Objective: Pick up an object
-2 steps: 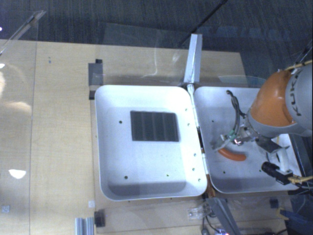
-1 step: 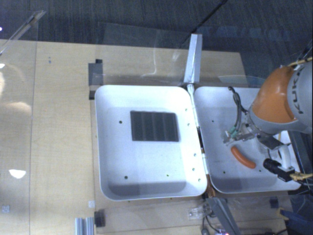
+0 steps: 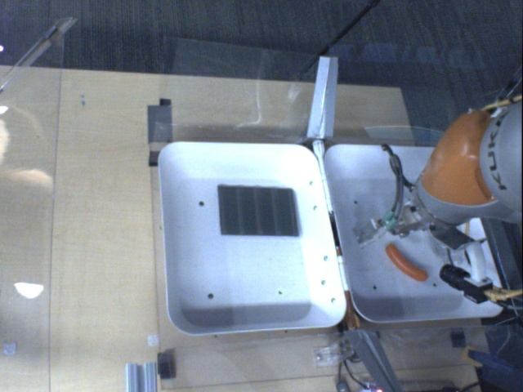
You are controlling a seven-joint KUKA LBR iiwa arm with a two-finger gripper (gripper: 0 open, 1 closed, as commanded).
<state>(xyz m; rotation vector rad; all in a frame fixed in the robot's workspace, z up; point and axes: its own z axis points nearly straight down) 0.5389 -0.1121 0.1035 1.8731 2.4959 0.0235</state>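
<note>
An orange sausage-shaped object (image 3: 406, 262) lies in the right bin (image 3: 359, 178), near its middle. My gripper (image 3: 378, 225) hangs low over that bin, just up and left of the orange object and apart from it. The grey arm with its orange band (image 3: 458, 170) reaches in from the right above it. A dark grey ribbed rectangular pad (image 3: 257, 211) lies flat in the middle of the left bin (image 3: 188, 243).
A metal post (image 3: 324, 104) stands at the far end of the seam between the two bins. The wooden bench (image 3: 90, 219) stretches to the left of the bins. Cables and brackets sit at the bench's near edge (image 3: 359, 358).
</note>
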